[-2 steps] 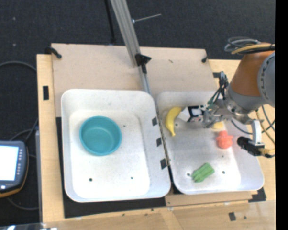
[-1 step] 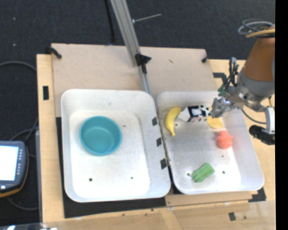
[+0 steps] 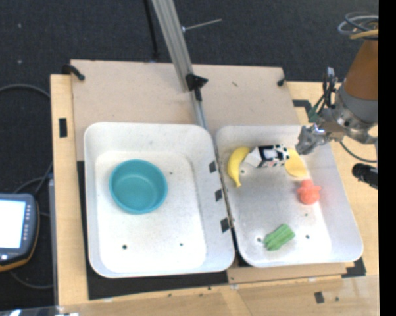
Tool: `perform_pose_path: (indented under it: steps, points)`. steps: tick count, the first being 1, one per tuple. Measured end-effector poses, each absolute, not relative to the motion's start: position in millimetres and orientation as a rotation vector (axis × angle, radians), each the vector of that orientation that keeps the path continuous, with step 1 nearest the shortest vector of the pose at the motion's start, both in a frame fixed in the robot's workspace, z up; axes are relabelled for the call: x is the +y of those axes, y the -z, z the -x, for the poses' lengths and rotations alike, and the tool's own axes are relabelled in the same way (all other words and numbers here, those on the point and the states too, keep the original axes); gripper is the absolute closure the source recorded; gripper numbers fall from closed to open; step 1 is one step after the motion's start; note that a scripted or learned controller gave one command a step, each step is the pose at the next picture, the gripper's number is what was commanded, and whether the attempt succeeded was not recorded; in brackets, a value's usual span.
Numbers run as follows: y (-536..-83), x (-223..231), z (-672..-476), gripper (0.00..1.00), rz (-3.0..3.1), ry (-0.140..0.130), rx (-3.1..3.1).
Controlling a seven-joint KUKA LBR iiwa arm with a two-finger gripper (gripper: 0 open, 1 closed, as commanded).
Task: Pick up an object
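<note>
Dark carpet surrounds the pale wooden tabletop point(image 3: 158, 91) carrying two shallow white bins; the step in hand looks like the approach, nothing yet lifted. Likeliest target is the small yellow rounded toy point(image 3: 297, 167) at the right bin's point(image 3: 343, 242) upper edge, just beside the hand point(image 3: 308, 139); whether that hand is open or closed on anything I cannot tell. The next move calls for a descent squarely over the toy, clear of the bin wall. Touching it sits a black-and-white cow figure point(image 3: 272, 155); then a yellow plastic banana point(image 3: 237, 164), an orange-red lump point(image 3: 308, 193) and a green ridged vegetable point(image 3: 278, 236). The left bin point(image 3: 99, 242) holds a teal round bowl point(image 3: 139, 185).
</note>
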State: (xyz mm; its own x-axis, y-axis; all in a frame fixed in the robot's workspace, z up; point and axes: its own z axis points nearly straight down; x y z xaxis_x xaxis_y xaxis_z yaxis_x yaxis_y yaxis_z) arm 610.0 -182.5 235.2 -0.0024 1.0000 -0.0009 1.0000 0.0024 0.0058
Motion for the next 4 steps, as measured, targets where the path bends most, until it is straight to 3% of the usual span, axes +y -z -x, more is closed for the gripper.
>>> perform_pose_path:
  steps: [4]
  points:
    - [-222.2,14.2,-587.6,1.00,-2.218,-0.002,2.226]
